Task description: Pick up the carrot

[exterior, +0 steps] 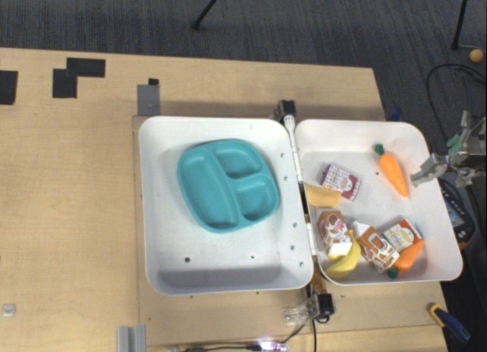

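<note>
- Two shallow white bins sit side by side on the pale wooden tabletop [68, 214], toward its right edge.
- The left bin [163, 267] holds a teal divided plate [227, 184], lying near the bin's middle.
- The carrot [393, 173], orange with a green top, lies on the floor of the right bin [449, 263] near its far right corner, pointing toward the near side.
- The pincer [424, 175] hangs over the right bin's right rim, just beside the carrot; whether its fingers are spread or closed cannot be told from here, and nothing is seen between them.
- A small red-and-white carton [340, 182] lies mid-bin beside a yellow wedge [323, 195]; its printing is too small to read.
- Along the near edge of the right bin crowd two more printed packets [333, 229] [388, 242], a banana [346, 260] and a second carrot [409, 255]; no label is legible.
- Black squares [76, 75] mark the tabletop's far left corner.
</note>
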`<state>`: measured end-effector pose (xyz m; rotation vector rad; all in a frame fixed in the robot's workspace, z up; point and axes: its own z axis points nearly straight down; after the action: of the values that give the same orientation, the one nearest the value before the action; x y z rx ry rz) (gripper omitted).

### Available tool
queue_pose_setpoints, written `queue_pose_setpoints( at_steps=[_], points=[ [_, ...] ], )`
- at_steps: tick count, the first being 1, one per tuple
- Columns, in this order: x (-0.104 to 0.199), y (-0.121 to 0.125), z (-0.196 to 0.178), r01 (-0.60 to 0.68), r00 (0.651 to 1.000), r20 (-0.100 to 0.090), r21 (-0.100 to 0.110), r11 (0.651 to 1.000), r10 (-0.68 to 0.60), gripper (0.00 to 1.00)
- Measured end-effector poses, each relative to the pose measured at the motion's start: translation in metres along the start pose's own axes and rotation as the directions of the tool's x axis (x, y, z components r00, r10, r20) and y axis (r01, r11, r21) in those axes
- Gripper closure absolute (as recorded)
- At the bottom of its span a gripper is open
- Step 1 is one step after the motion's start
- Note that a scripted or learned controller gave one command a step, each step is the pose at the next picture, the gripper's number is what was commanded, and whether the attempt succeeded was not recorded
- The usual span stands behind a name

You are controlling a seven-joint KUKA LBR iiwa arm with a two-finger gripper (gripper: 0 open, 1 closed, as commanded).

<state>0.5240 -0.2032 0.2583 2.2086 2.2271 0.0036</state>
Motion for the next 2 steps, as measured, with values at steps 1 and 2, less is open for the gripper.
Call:
queue_pose_setpoints(
  at_steps=[1,2],
  points=[
    [-0.001,-0.036,0.156,0.080,0.997,-0.007,0.013,0.997,-0.080,0.00],
    [0.006,0.025,0.172,-0.201,0.979,-0.015,0.005,0.980,0.201,0.00]
  ],
)
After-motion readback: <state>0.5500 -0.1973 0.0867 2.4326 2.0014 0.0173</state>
